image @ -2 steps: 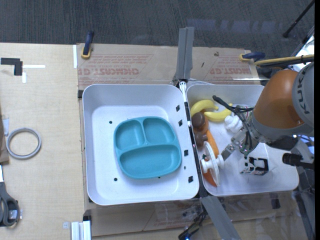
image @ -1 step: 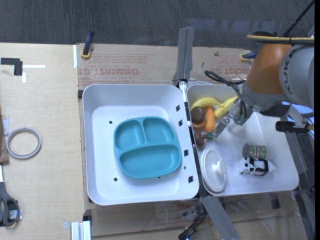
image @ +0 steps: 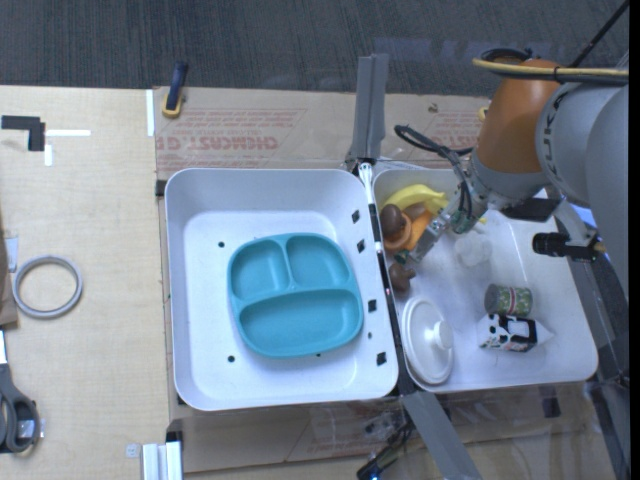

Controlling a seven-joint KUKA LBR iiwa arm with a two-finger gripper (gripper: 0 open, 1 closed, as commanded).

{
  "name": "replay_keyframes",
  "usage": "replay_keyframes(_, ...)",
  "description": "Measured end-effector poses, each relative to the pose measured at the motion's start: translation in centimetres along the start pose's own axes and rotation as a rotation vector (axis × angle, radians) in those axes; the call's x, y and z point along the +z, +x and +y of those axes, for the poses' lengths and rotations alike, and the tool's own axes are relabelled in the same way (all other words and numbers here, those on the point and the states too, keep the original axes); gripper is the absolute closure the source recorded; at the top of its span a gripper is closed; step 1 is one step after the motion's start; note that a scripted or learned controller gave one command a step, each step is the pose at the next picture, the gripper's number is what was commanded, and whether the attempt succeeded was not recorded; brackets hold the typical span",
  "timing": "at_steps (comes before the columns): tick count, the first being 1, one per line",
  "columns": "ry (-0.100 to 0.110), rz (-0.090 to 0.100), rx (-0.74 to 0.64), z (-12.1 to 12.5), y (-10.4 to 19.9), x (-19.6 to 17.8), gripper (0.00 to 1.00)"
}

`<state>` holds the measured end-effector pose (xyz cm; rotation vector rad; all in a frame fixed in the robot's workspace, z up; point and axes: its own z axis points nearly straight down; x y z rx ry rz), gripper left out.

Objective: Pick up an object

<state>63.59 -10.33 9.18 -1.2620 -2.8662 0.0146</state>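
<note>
Red mirrored lettering on the cardboard sheet [image: 262,133] behind the bins cannot be read, and the print on the small can [image: 508,299] and the black-and-white cow toy [image: 510,335] is too small to make out. Gripper [image: 447,222] sits low in the right bin's [image: 560,368] far left corner, against the divider wall; its state cannot be told, and it is just beside a yellow banana [image: 418,198] whose long axis runs left-right along the far rim, with brown toys [image: 397,230] below it. Open floor lies mid-bin right of the white lid [image: 428,338]; the left bin [image: 190,298] holds a teal divided plate [image: 295,294], clear margins all round.
</note>
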Motion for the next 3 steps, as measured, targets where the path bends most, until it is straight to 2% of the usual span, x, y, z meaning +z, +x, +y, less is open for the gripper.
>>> replay_keyframes(1,-0.011,-0.005,0.169,-0.2,0.9,0.1,0.0)
replay_keyframes(2,-0.013,-0.006,0.333,-8.7,-4.2,-0.9,0.0)
replay_keyframes(3,-0.008,-0.001,0.48,-2.8,-4.5,0.0,0.0)
